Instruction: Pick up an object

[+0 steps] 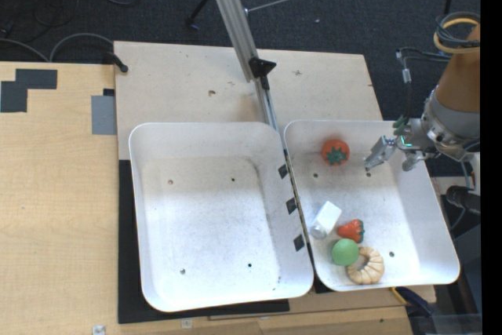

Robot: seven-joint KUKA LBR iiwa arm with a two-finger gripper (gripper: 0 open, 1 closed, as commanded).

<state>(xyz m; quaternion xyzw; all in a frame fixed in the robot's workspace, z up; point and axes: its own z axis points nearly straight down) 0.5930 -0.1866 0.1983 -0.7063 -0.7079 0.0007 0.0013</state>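
So the hand (396, 155) hangs over the far right part of the right bin (423, 204), fingers spread apart with nothing between them. A toy tomato (335, 152) sits just to its left. Well below it, toward the near rim, there's a cluster: white block (325, 216), small red pepper (351, 230), green ball (343, 252) and a tan ridged pastry-looking toy (366, 266).

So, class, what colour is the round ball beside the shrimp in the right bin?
Green; the ball shows best in the camera view.
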